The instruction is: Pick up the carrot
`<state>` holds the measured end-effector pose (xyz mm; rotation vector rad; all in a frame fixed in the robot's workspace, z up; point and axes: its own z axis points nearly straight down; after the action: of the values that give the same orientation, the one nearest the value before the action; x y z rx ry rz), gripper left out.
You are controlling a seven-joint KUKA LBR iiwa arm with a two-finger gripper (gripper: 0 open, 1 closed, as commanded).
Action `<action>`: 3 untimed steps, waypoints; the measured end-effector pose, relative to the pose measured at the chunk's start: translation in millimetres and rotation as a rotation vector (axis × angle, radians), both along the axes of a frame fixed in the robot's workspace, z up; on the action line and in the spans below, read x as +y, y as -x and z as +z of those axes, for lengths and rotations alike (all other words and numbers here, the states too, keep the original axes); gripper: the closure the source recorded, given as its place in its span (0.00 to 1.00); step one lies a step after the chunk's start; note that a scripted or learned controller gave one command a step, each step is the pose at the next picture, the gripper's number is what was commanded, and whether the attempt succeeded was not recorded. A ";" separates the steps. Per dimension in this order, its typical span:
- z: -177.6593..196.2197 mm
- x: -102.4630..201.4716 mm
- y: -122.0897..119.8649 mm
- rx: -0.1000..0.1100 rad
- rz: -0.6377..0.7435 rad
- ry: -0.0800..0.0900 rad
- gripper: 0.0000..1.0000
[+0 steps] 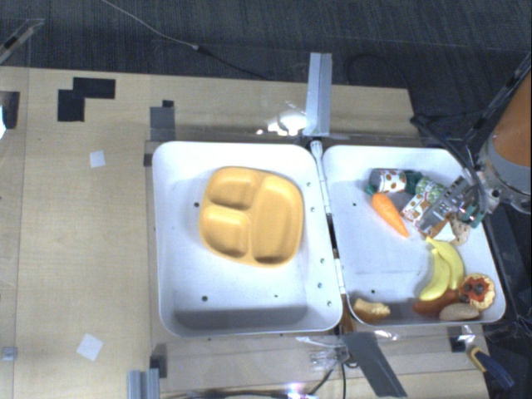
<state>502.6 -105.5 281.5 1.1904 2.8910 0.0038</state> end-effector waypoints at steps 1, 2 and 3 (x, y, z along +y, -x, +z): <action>-100.1 29.4 -43.7 0.016 0.008 -0.005 0.00; -188.8 1.9 -54.4 0.002 -0.054 -0.003 0.00; -192.0 18.7 -107.5 -0.001 -0.150 -0.005 0.00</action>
<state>610.1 -86.9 89.6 1.4041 2.7939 0.0094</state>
